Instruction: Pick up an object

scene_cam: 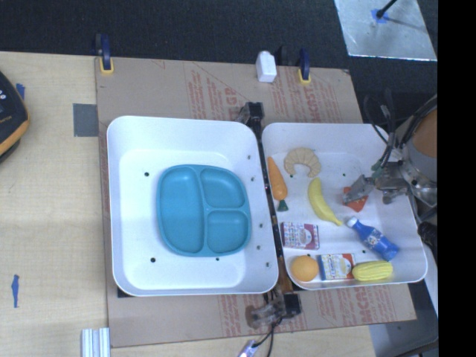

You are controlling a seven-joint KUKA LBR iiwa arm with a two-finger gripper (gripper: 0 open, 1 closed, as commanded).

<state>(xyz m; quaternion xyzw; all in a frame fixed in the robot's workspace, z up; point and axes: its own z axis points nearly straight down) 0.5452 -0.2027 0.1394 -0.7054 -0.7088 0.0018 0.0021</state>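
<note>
My gripper (pixel 374 186) reaches in from the right over the right bin (pixel 338 136), near its right wall. A small red object (pixel 355 195) lies right at the gripper's tip, touching or just under it; I cannot see whether it is held. In the same bin lie a yellow banana (pixel 322 202), a tan croissant (pixel 303 160), an orange carrot (pixel 277 180), a blue bottle (pixel 372 238), a small pink-and-white carton (pixel 300 235), an orange (pixel 303 268), a juice box (pixel 335 266) and a yellow corn cob (pixel 371 271).
The left bin (pixel 134 136) holds a blue divided plate (pixel 203 209). Both bins rest on a cardboard sheet (pixel 186 88) clamped to the bench. A yellow-and-black device (pixel 10 121) sits at the far left edge. Cables (pixel 387 121) hang near the arm.
</note>
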